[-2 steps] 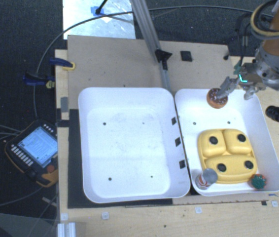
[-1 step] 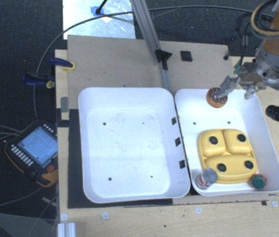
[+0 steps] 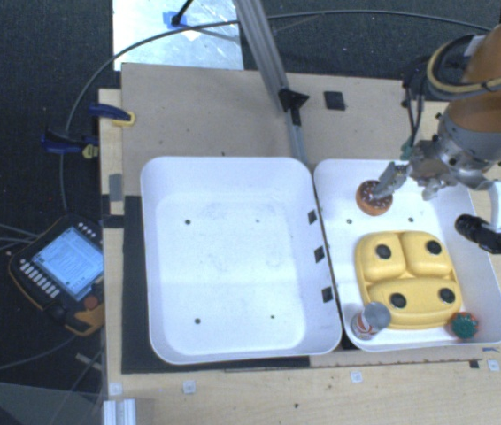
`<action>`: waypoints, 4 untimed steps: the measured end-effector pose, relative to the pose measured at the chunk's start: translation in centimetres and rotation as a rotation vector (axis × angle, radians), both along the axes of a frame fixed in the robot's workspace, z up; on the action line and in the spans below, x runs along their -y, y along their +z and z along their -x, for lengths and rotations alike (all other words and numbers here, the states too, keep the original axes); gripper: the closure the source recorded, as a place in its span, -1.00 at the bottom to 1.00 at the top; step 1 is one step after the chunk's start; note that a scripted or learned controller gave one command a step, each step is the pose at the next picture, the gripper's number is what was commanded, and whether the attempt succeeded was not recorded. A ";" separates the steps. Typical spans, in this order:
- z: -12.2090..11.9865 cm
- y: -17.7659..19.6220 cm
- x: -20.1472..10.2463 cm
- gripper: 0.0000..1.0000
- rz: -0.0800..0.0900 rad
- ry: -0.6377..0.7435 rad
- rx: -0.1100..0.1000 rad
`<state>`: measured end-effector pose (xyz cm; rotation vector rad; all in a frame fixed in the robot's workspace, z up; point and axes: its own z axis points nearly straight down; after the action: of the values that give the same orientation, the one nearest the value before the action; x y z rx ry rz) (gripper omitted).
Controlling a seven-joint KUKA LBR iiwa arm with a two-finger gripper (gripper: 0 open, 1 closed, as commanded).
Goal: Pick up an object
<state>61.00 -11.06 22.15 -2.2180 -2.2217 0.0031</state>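
While the claw (image 3: 390, 180) hovers, a brown object (image 3: 373, 198) lies just beside it.

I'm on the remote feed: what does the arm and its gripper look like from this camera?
The arm is bulky and rounded, with an orange band over grey metal at the wrist. The gripper is thin grey metal. A white bracket and a black cylinder stick out below the wrist.

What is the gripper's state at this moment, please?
Gripper: cannot be told; it hangs over the right bin, beside the small brown round object, with nothing visibly held.
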 end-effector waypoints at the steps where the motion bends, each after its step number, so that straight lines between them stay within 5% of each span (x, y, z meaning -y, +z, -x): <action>1: -0.3 -4.3 0.4 -1.00 0.001 0.000 0.001; 2: -0.4 -9.5 1.5 -1.00 0.001 -0.001 0.001; 3: -0.6 -8.2 1.4 1.00 0.001 0.001 0.007; 4: -0.8 -1.6 1.6 1.00 0.002 0.003 0.012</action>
<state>61.75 -12.71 20.50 -2.2218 -2.2312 -0.0078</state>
